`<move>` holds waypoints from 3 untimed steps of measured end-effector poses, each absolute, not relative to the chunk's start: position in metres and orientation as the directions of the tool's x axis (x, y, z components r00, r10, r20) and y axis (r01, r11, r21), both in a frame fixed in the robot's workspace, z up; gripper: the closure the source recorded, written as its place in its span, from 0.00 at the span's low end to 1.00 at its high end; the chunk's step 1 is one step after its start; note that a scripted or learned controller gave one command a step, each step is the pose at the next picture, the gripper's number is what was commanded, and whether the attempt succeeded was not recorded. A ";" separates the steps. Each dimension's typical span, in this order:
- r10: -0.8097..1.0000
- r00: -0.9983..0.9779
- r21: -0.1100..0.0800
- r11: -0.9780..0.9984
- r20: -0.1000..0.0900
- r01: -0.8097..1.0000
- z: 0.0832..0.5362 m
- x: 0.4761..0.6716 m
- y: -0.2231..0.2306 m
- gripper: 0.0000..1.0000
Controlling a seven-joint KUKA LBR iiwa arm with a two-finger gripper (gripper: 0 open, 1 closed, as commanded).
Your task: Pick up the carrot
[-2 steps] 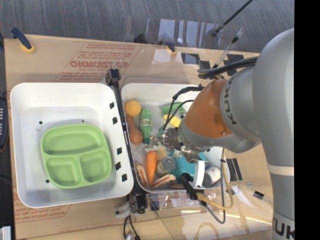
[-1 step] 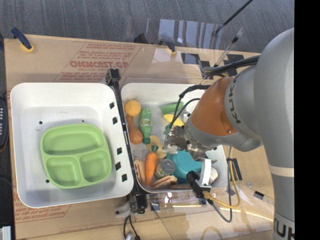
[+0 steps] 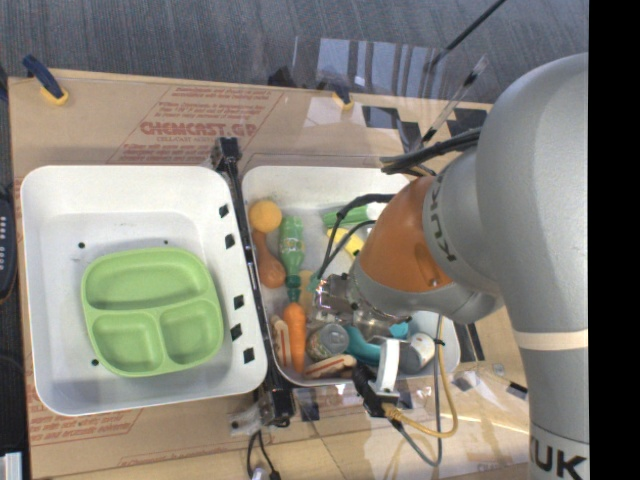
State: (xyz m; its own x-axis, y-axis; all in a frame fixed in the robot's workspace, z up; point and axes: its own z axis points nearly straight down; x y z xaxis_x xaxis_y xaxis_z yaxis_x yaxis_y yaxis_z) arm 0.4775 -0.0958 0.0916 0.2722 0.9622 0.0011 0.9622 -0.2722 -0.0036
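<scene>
Carrot [image 3: 294, 326] lies near the right bin's [image 3: 300, 176] front wall, crowded by toy food. End effector [image 3: 335, 303] hangs just beside it; opening cannot be told. Green bottle [image 3: 291, 243] and orange ball [image 3: 265, 215] lie behind. Left bin [image 3: 60, 193] holds a green divided plate [image 3: 152, 310], with open margins around it.

Red print on the brown cardboard sheet [image 3: 150, 118] under the bins reads "CHEMCAST GP", with smaller red lines around it too fine to make out. At the lower right, the grey arm [image 3: 540, 268] bears large black letters "UK", cut off by the frame edge.
</scene>
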 end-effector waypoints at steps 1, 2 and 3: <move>0.691 0.723 -0.012 -0.723 -0.003 0.691 0.191 0.501 -0.007 1.00; 0.576 0.817 -0.010 -0.817 -0.003 0.576 0.239 0.573 0.051 1.00; 0.545 0.838 -0.013 -0.838 -0.014 0.545 0.188 0.527 0.034 1.00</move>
